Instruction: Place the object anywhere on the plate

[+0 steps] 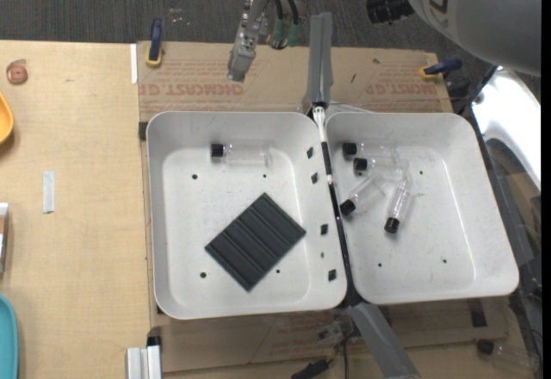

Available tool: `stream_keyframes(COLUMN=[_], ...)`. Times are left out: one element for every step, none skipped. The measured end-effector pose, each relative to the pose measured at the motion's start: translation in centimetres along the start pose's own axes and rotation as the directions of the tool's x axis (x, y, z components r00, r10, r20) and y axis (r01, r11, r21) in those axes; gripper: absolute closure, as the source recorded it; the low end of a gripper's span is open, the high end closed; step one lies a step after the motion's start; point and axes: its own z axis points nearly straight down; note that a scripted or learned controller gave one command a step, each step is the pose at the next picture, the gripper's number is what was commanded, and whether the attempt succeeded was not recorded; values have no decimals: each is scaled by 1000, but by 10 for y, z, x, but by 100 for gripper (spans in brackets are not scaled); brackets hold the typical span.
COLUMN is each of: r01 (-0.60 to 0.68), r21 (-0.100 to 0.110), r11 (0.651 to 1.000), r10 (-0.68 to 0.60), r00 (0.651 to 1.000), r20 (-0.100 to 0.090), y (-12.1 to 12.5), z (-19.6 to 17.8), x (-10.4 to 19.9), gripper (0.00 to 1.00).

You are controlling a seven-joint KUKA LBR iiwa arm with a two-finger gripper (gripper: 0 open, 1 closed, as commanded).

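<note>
Cardboard (198,80) lines the bench beneath two white bins. Gripper (243,54) hangs above it, behind the left bin (164,222); whether it is apart or together cannot be told, and nothing shows in it. Left bin: one dark ribbed plate (256,241), one clear vial (239,153). Right bin (482,222): four vials (379,183), black-capped, clustered near its left wall.

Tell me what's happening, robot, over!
Gripper up above the left bin. One vial beside the dark plate, not on it. Nothing blocking.
</note>
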Motion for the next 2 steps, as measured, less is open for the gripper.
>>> stream_keyframes(r01=[-1,-1], r21=[-1,-2], r11=[1000,1000], r10=[1,1], r00=[1000,1000], r20=[2,4], y=[0,1], z=[-9,-18], x=[-1,-2], gripper=[100,100])
